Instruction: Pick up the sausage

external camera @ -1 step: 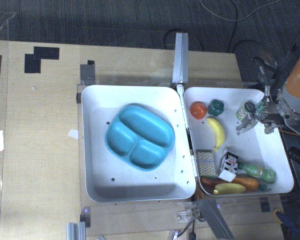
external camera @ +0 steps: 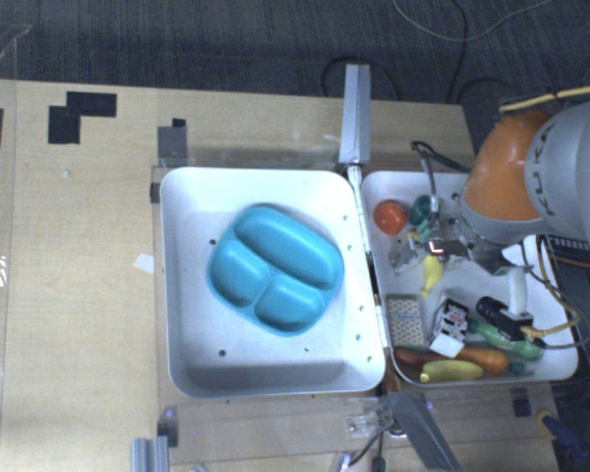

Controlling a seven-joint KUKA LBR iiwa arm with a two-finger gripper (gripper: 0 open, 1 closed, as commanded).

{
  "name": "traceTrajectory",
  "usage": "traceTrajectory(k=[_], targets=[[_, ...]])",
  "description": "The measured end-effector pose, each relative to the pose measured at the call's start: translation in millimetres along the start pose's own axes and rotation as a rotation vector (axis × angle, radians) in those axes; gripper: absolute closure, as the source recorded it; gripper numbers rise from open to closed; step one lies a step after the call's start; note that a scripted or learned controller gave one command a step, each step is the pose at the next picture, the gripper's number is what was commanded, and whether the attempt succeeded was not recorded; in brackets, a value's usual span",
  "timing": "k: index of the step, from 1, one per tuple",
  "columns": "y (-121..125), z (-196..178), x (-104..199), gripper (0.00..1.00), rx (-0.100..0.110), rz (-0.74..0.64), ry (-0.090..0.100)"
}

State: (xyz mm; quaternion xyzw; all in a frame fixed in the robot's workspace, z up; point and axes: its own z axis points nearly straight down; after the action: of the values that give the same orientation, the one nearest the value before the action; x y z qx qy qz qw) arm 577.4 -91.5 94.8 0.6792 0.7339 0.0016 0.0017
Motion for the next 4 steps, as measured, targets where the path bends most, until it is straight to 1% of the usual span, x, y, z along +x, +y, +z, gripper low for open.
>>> traceTrajectory(k=[1,2,3,4], targets=[[79.0,-92.0,28.1,0.00,-0.003,0.066,-0.001],[59.5,-113.2,47.2,0.00,0.000,0.136,0.000],[2.8,-90.5,16.1,0.00,0.001,0.173,-0.001],[71.3,-13.3,-36.8,0.00,0.001,0.273,-0.001]])
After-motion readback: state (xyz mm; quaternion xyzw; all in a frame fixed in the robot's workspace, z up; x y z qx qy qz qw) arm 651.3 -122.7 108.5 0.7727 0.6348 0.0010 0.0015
